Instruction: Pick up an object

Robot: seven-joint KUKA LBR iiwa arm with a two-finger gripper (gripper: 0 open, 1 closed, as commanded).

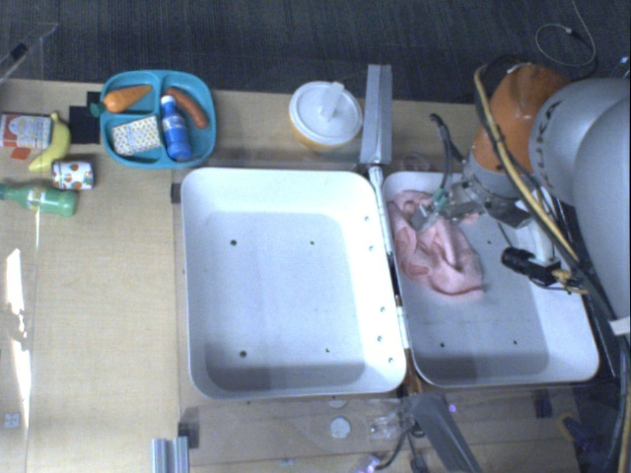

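Note:
A crumpled pink cloth (436,249) lies in the right bin (503,348), against its far left part. My gripper (441,210) is down at the cloth's upper edge, its fingers touching or pressed into the fabric. The grey arm with its orange band (518,106) comes in from the upper right, with cables running alongside it. The cloth rests on the bin floor.
The left bin (286,284) sits beside the right one. Behind the bins stand a blue divided plate (202,126) with toy food, a white lidded cup (325,114) and a metal post (376,116). Small toys (49,170) lie at the far left of the bench.

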